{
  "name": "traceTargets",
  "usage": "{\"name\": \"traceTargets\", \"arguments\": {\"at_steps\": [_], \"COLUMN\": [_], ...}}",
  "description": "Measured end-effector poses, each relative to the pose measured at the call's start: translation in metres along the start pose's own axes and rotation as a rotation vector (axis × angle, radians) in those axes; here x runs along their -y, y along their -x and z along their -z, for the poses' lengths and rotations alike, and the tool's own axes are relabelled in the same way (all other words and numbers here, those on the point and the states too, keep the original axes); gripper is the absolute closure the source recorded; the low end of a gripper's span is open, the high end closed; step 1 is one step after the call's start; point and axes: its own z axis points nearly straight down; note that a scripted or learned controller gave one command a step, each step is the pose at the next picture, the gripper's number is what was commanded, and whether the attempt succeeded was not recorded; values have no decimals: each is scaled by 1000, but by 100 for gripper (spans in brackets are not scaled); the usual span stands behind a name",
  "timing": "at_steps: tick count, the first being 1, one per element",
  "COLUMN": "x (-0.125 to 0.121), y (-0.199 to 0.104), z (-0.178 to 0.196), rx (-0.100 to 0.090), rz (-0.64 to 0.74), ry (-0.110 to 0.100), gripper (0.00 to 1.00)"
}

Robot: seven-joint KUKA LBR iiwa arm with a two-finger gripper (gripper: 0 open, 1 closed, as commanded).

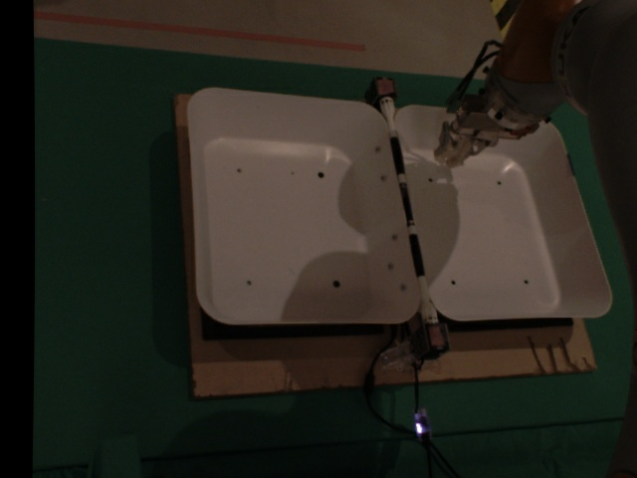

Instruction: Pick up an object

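Note:
My gripper (451, 155) hangs low over the far left corner of the right white bin (557, 267), close to the bin's inner wall. The grey arm with its orange band (542, 18) comes down to it from the upper right. A pale shape sits at the gripper's tip, too dim and blurred to name. The left white bin (299, 118) lies to the left of the gripper. Its floor bears only small dark dots and the arm's broad shadow (373, 202).
A black-and-white striped bar (406, 207) runs between the two bins, with small fixtures at its far end (383, 90) and near end (430, 335). Both bins rest on a brown board (299, 371) over green matting. A cable with a small lit lamp (420, 424) trails off the front.

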Motion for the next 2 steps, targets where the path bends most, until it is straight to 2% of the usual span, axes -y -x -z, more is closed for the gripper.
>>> {"name": "traceTargets", "arguments": {"at_steps": [2], "x": [-8], "y": [5], "z": [95], "rx": [-1], "rz": [5], "ry": [4], "gripper": [100]}}
